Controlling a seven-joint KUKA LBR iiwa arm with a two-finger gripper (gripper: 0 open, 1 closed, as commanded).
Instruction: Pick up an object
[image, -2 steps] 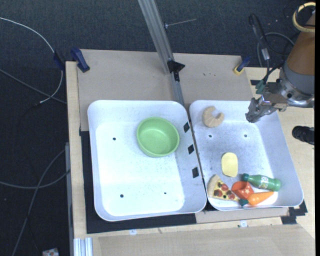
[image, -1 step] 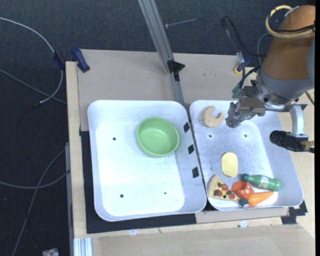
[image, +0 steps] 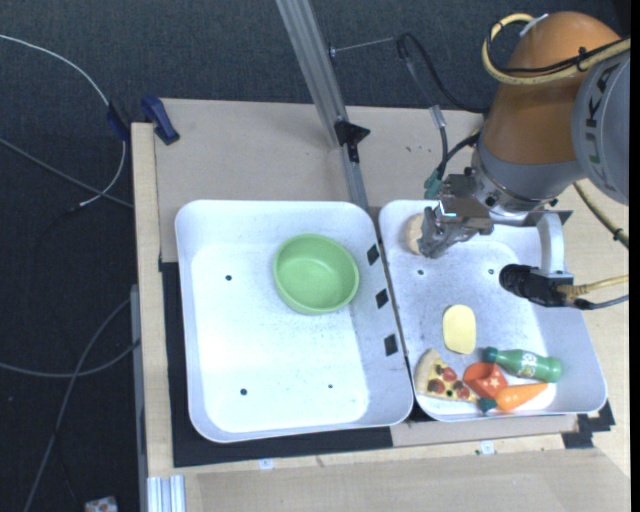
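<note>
- A small tan round object (image: 414, 233) lies at the far left corner of the right bin (image: 590, 375), and my gripper (image: 438, 236) covers its right side, so I cannot say what it is.
- My fingers point down into this corner, but they look like one dark grey mass; I cannot tell if they are released or clenched.
- My gripper is just beside the tan object and maybe touches it; I do not see the object between my fingers.
- My orange wrist band (image: 540, 80) is cut off by the top edge of the view.
- A black part (image: 530, 283) with a cable hangs over the right side of the right bin.
- Near the front of this bin lie a pale yellow oval piece (image: 459, 328), a pizza slice (image: 441, 378), a green bottle (image: 524, 364), a red piece (image: 484, 379) and an orange carrot (image: 518, 396), close together.
- In the left bin (image: 215, 330) stands a green bowl (image: 316, 273), upright, well apart from me.
</note>
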